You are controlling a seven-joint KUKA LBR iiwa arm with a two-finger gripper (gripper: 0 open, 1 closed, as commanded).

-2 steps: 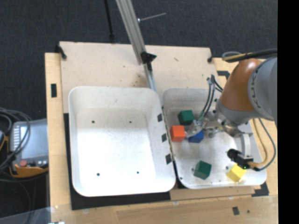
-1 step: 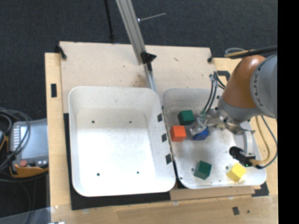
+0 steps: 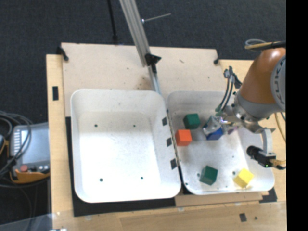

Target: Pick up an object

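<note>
While the arm (image 3: 262, 85) reaches in from the right edge of the table (image 3: 55, 129), the camera view shows the claw (image 3: 215, 127) low inside the right bin (image 3: 192, 97), near that bin's centre. A blue block (image 3: 215, 134) sits directly at the claw tip; whether it lies between the tips or just beneath them cannot be told, and whether the claw is wide or narrow cannot be told either.

Other candidates lie in the same bin: a green cube (image 3: 191, 121) just left of the claw, an orange cube (image 3: 183, 137) near the bin's left wall, a second green cube (image 3: 209, 175) toward the front edge, and a yellow cube (image 3: 243, 178) toward the front right corner. The left bin (image 3: 120, 143) stands beside it, toward the table's left edge.

Judged step: closing on the blue block. To do it well, centre the claw over the block, align it with two flat opposite faces, and descend fully before closing. Keep clear of the nearby green cube, since contact could push the blue block off line. Lift straight up and confirm the block rises.
</note>
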